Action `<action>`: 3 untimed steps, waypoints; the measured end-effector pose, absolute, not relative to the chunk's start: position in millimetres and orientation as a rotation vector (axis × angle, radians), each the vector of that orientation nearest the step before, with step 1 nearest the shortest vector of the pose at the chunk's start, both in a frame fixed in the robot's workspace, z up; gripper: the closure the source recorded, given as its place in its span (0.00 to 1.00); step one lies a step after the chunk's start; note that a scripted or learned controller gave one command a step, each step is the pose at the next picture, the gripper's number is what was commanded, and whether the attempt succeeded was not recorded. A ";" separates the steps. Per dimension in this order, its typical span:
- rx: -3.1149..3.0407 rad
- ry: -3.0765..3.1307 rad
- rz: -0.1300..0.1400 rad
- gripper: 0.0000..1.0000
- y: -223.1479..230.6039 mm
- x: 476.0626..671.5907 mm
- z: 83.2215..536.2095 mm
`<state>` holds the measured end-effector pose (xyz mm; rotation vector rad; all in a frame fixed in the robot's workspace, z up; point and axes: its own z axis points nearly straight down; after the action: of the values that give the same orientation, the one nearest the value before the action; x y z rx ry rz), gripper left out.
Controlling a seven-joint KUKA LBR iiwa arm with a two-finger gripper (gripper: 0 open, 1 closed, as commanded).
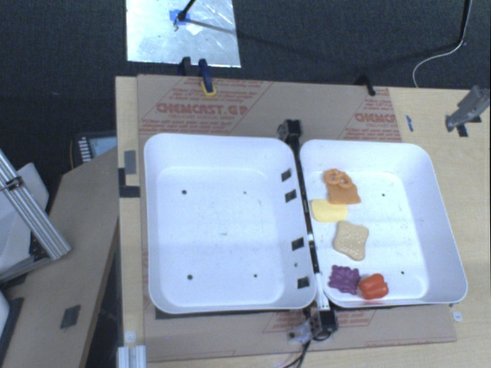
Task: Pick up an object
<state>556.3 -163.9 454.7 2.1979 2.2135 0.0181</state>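
Camera view from above: brown cardboard sheet [253,98] printed "CHEMCAST GP" in red lies under two smooth white plastic bins. The left bin [222,294] sits beside the right bin [430,198], which holds five toy foods along its left side, well apart from the grey gripper [466,112] at the right edge; its state cannot be told. They are bumpy beige toast [351,239], an orange pretzel [338,182], a yellow slab [328,211], knobbly purple grapes [344,280] and a red-orange pepper [373,286].
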 end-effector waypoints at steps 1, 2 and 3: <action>2.214 2.209 0.007 0.00 -209.5 534.9 541.7; 2.208 2.222 0.005 1.00 -206.6 536.6 547.5; 2.212 2.230 0.003 1.00 -148.9 531.9 534.5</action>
<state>531.9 -148.9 534.5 2.2117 2.2303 0.0026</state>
